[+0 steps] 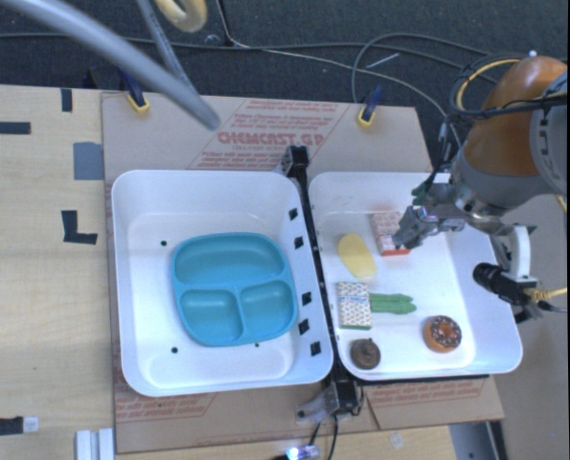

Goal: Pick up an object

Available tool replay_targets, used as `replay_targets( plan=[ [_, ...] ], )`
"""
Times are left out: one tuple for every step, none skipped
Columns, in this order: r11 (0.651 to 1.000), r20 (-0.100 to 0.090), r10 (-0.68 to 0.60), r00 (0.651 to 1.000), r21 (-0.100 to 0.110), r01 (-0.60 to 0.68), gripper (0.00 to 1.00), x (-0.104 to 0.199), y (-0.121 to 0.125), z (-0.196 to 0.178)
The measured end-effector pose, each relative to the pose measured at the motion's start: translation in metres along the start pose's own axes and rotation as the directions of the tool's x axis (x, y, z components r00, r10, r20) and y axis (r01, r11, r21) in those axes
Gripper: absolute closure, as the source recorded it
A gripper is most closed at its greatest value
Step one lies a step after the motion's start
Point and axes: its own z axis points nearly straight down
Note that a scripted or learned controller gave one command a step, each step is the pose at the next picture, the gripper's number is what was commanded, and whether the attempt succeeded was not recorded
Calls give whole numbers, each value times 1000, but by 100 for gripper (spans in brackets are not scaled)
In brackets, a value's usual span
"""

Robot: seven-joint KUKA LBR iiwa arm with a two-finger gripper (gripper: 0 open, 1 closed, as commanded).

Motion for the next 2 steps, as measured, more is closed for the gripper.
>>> replay_targets(
  plan=[
    [1000,0,-1,1000,0,1,100,56,14,8],
    [1000,0,-1,1000,0,1,100,117,21,6]
  ],
)
